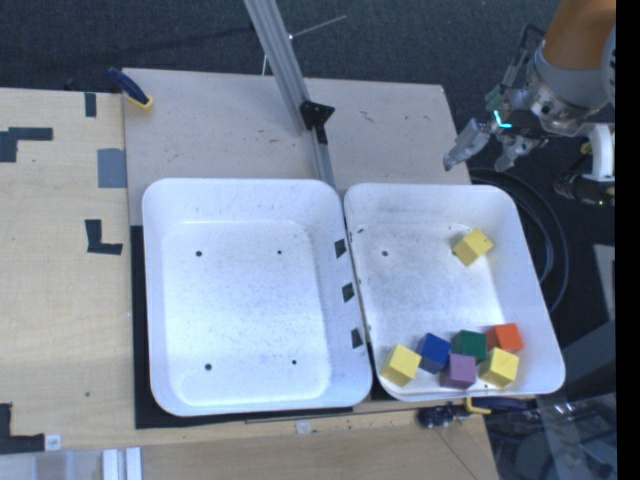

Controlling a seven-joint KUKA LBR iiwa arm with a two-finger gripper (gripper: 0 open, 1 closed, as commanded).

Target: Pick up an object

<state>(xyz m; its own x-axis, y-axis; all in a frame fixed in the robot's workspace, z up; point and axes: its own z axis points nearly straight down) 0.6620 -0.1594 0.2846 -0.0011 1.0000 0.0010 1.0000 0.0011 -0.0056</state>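
Several small cubes lie in the right bin (420, 218). A yellow cube (472, 246) sits alone near the bin's far right side. Along the near edge a second yellow cube (402, 364), a blue cube (434, 351), a green cube (468, 344), a purple cube (461, 369), an orange cube (506, 337) and a third yellow cube (501, 367) are clustered together. My gripper (487, 153) hangs beyond the far right corner of that bin, above the bench edge. It is open, and nothing is between its fingers (464, 151).
The left bin (240, 198) stands beside the right one. A slanted metal pole (285, 58) runs down to the gap between the bins. A blue and yellow tool (130, 86) lies at the bench's far left. Black cables (545, 238) curve past the right bin.
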